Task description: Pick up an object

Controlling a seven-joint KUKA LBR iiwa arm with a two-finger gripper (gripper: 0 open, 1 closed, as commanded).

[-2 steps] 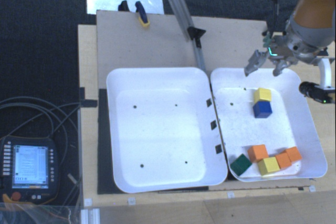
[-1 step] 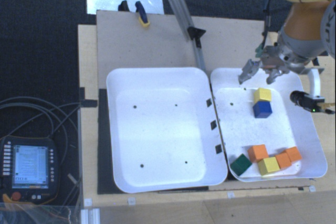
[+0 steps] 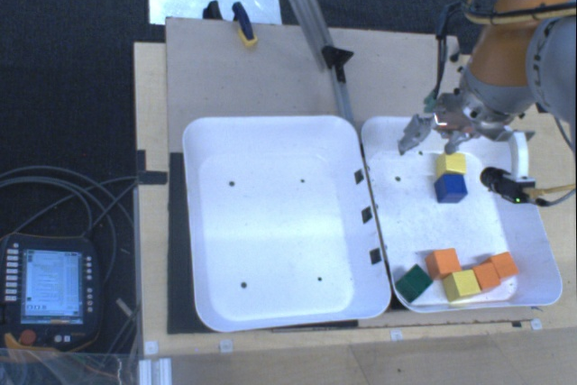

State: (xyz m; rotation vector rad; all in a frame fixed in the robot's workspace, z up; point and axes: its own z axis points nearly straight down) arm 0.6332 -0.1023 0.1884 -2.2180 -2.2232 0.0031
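The left bin (image 3: 279, 221) lay well left of the jaws (image 3: 435, 136), which hung spread apart with nothing between them over the right bin (image 3: 532, 266). Just right of and below them sat a yellow block (image 3: 452, 163) touching a blue block (image 3: 450, 187).

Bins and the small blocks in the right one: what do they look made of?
Bins: likely thin moulded plastic, white and matte; rounded corners, raised rim.
Blocks, e.g. the blue block and green block: probably painted wood or solid plastic; flat opaque colour, crisp edges, no visible grain. The camera view cannot settle which.
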